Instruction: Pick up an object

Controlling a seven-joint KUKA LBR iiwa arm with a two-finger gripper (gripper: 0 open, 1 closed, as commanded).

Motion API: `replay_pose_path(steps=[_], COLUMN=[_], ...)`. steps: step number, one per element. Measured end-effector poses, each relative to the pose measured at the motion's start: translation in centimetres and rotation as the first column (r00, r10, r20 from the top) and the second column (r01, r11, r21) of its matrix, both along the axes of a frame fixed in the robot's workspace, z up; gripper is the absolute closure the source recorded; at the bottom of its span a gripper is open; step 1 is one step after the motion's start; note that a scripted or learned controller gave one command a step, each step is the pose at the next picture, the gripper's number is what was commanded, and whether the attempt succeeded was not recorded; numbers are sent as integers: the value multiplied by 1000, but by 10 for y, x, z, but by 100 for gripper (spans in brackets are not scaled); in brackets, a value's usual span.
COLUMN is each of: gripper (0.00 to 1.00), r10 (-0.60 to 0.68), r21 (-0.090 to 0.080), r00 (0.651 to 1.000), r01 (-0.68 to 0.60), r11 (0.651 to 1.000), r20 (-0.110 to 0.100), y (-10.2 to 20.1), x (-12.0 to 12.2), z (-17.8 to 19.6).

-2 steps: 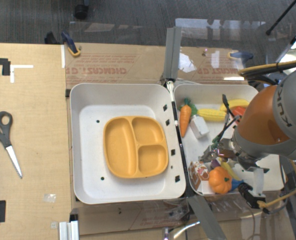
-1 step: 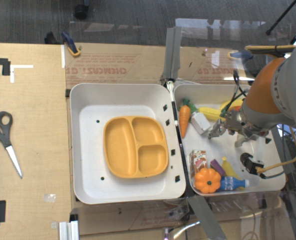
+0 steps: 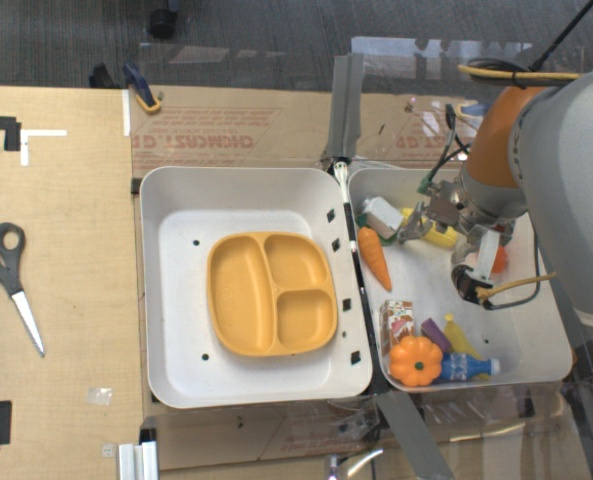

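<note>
Camera view
Arm (image 3: 566,158): grey, with an orange band above the wrist; it enters from the right and reaches down into the right bin.
Gripper (image 3: 423,226): low in the upper half of the right bin, over a cluster of small items; dark parts and cables crowd it.
Jaw state: cannot tell; the fingertips are lost among the yellow item and the wrist hardware.
Held object: none can be made out between the fingers.
Right bin (image 3: 546,368): shallow, white, holding all the loose items.
Carrot (image 3: 375,257): orange, lying at a slant along the bin's left wall, just left of the gripper.
Yellow item (image 3: 438,233): right at the gripper, touching or nearly so; its shape is unclear.
White block (image 3: 381,212): near the carrot's upper end, left of the gripper.
Pumpkin (image 3: 416,361): small, orange, at the bin's lower edge, well apart from the gripper.
Packet (image 3: 398,320): red and white, just above the pumpkin.
Purple piece (image 3: 435,332): beside the pumpkin's upper right.
Blue bottle (image 3: 466,367): lying flat just right of the pumpkin, with a yellow piece above it.
Left bin (image 3: 166,268): white, beside the right bin and touching it at the middle divider.
Divided plate (image 3: 272,293): yellow-orange, three compartments, lying flat in the middle of the left bin.
Bench (image 3: 56,268): pale wood, to the left of the bins.
Scissors (image 3: 14,283): grey-handled, lying on the bench at the far left.
</note>
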State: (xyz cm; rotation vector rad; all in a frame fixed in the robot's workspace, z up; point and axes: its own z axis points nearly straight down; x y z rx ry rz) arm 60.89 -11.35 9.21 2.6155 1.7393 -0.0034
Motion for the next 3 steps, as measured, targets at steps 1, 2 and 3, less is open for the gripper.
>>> replay_pose_path(steps=[1,2,3], gripper=[0,100,100], r10=[-88,-84,-282], r21=[0,-3,-1], r00=[996,996,959], r01=[88,84,282], r11=[996,996,959], r20=[3,0,0], y=[17,17,-39], x=[50,50,50], z=[2,11,200])
